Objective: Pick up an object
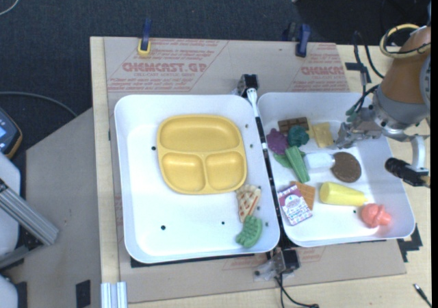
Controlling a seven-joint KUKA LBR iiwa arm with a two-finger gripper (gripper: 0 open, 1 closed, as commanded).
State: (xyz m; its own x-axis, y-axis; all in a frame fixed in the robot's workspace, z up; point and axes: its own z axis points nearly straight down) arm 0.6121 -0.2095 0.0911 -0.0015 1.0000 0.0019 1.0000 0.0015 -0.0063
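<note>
right bin (404, 221): holds the loose pile, so any pick starts here
brown disc (347, 167): mid-bin, flat and apart from its neighbours, likely easiest target
yellow block (341, 194): just below the disc
pink lump (374, 215): below-right of the disc, near the bin's corner
green veg (295, 160): left of the disc, crowded by other toys
gripper (344, 134): just above the disc, nothing seen between its tips
jaws: can't tell, too small and blurred
arm: reaches in from the right, wrist bent down over the bin's upper half

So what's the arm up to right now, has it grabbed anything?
Gripper low in right bin, beside yellow wedge. Nothing seen held. Brown disc and white piece crowd close below.
</note>
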